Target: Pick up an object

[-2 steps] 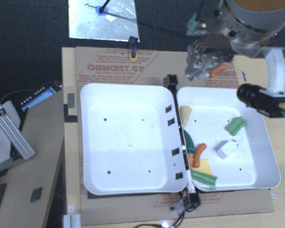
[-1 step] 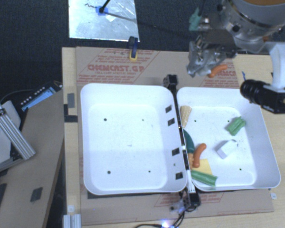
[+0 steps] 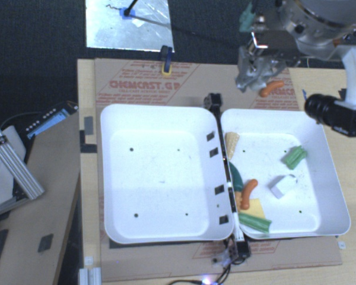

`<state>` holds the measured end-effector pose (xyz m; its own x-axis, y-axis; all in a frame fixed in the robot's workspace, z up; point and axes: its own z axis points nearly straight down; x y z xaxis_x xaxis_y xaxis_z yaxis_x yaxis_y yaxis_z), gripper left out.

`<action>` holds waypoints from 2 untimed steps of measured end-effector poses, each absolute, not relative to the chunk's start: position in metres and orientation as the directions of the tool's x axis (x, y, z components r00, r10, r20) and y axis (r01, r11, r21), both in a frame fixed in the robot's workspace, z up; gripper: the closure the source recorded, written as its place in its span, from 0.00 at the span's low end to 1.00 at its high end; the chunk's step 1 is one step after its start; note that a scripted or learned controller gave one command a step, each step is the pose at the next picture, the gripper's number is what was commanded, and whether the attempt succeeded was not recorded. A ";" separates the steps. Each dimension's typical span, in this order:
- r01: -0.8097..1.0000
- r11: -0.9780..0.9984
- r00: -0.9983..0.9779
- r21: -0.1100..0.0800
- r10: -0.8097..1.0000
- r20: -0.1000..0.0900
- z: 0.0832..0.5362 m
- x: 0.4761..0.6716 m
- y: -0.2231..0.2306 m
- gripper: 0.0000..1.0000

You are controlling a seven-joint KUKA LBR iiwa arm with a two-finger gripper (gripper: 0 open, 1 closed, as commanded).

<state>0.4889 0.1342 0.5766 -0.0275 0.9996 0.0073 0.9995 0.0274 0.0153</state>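
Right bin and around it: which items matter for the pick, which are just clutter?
Job:
pincer, raised behind the right bin, orange piece at its tip
in the bin: green block, white block, cone, orange carrot-like piece, yellow square

Lying about:
left bin
foil sheet
yellow clip

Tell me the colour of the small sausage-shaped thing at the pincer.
Orange sausage-shaped piece, seen in the camera view.
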 end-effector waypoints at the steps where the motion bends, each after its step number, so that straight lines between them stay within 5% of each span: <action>1: 0.999 0.030 -0.030 0.018 1.000 0.008 0.588 0.489 0.134 1.00; 2: 0.999 0.033 -0.033 0.020 0.999 0.009 0.599 0.490 0.134 1.00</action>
<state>0.4896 0.1336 0.5990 -0.0328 0.9994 0.0090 0.9993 0.0326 0.0200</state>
